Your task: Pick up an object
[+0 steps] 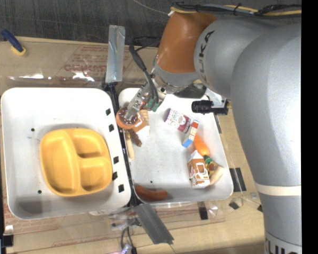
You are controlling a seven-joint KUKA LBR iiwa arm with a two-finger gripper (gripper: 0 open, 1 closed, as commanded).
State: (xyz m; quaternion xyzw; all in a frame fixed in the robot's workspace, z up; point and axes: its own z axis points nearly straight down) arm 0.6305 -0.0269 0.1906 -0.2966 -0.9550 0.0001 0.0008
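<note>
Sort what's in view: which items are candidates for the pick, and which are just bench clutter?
Job in hand:
gripper, low at the right bin's left edge
brown round item right under it
small carton
orange carrot-like piece
house-print box
sausage-like piece
right bin

Lying about:
yellow divided tray in the left bin
grey tape strip
blue clip

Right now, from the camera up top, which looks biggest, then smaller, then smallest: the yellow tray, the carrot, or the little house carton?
1. Yellow tray, by far the biggest.
2. House carton.
3. Carrot, partly hidden by the carton, so ranks 2 and 3 are unsure.
</note>
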